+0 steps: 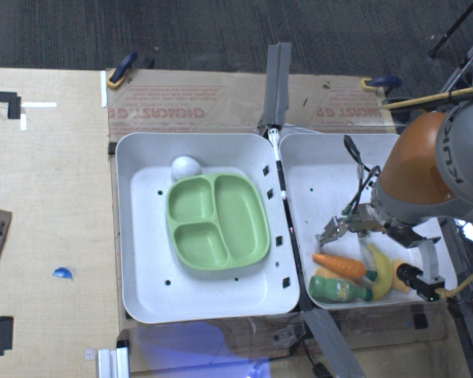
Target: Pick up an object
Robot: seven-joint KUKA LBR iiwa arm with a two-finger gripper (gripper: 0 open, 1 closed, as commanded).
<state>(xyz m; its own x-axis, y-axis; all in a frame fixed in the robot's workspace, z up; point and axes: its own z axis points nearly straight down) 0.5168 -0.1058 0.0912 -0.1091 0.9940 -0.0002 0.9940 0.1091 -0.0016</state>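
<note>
In the right bin (319, 172), an orange carrot (339, 265), a yellow banana (385, 272) and a green bottle (339, 290) lie together at the near edge. My gripper (337, 228) hangs just above and behind the carrot, pointing left and down. Its fingers stand open with nothing between them. The arm's orange band (414, 164) covers the right part of this bin. In the left bin (138, 282) lie a green divided plate (217, 220) and a small white ball (185, 166) at the plate's far left corner.
A grey divider post (277, 85) rises behind where the two bins meet. Cardboard (189, 101) lies behind the bins. Blue clamps (123, 67) sit at the back edge. A black cable (359, 160) loops near the arm.
</note>
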